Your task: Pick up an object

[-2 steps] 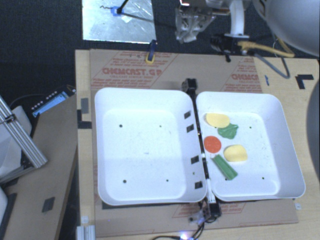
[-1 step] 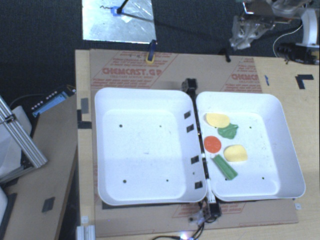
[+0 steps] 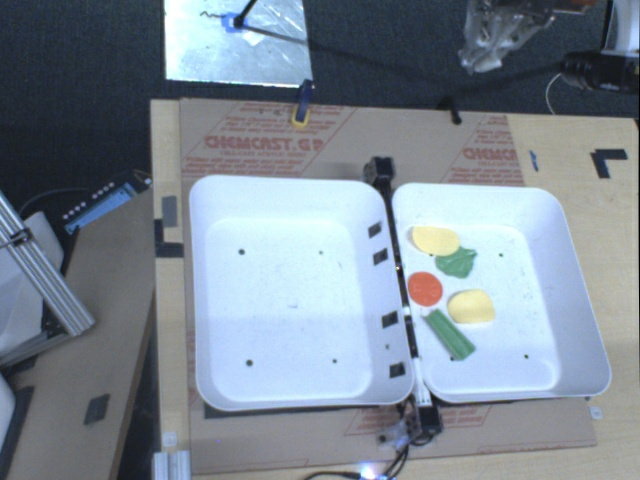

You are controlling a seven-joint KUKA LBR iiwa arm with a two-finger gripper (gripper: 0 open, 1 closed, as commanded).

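Nearest us, the green stick [image 3: 449,334] lies at six o'clock in the right bin [image 3: 570,268], below the orange disc [image 3: 425,288]. Our gripper [image 3: 487,40] hangs high at one o'clock, holding nothing; we cannot tell its spread. We should descend centred over one piece.

The gripper [image 3: 487,40] is showing at the upper right of the frame. It is looking pale grey and shiny, a bit see-through, with thin fingers pointing down. A flat grey block is sitting on top of it. Above that, a rounded light grey part is peeking in at the top edge.
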